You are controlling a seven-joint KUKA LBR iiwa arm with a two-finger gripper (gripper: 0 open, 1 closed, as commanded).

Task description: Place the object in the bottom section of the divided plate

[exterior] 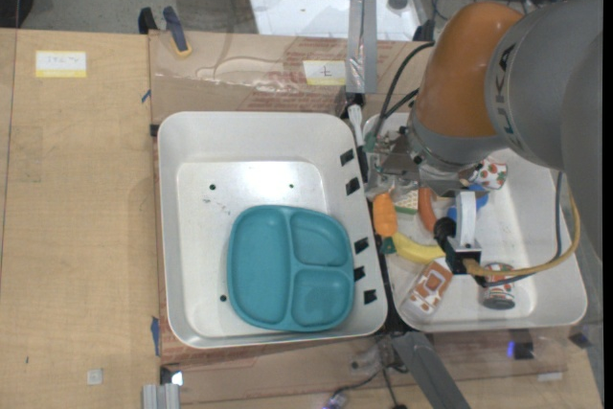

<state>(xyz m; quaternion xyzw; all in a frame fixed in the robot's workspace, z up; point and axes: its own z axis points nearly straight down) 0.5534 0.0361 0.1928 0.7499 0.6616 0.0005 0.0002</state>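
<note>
- Camera view: looking down on two white bins sitting side by side on the tan surface.
- Resting in the left bin: a teal divided plate, all sections showing bare.
- Hanging over the right bin: the grey arm with its orange band, covering the gripper; jaws' state cannot be told.
- Lying below the wrist in the right bin: an orange carrot-like piece, a yellow banana, a small printed packet and a small can.
</note>
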